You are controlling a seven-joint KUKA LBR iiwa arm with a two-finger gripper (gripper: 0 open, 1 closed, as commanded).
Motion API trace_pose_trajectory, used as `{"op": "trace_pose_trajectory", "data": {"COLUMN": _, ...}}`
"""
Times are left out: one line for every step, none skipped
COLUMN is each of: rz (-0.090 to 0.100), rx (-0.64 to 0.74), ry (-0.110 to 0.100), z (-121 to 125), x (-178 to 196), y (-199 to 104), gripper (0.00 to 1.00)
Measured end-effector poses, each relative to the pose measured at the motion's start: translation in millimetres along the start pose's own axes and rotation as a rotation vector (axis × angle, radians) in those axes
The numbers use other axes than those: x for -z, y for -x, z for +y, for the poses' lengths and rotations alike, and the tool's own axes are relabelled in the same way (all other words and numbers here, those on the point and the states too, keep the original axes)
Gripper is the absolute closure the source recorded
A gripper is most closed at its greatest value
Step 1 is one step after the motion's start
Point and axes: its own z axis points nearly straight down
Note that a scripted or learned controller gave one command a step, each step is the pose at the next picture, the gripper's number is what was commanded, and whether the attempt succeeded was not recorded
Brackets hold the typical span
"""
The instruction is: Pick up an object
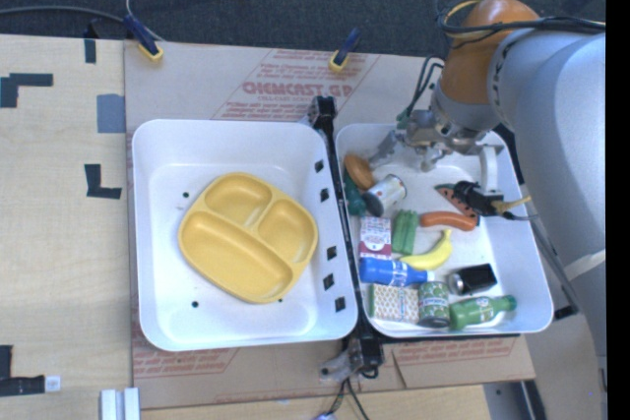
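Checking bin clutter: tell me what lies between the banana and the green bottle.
In the camera view, a small black block lies between the banana and the green bottle, with a silver piece at its left end.

Lighting was bright and even from overhead. My arm (551,103) looked soft-edged at right. Left bin (157,211) white nearly blew out; shadows were faint.
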Motion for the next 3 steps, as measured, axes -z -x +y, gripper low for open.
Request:
{"op": "trace_pose_trajectory", "data": {"rz": -0.006, "rx": -0.005, "ry": 0.001, "z": -11, "x": -11, "y": -18, "gripper": 0.0}}
{"op": "trace_pose_trajectory", "data": {"rz": 0.001, "rx": -0.002, "ry": -0.005, "z": -2, "x": -12, "y": -13, "gripper": 0.0}}
{"op": "trace_pose_trajectory", "data": {"rz": -0.001, "rx": -0.003, "ry": -0.003, "z": -2, "x": -12, "y": -29, "gripper": 0.0}}
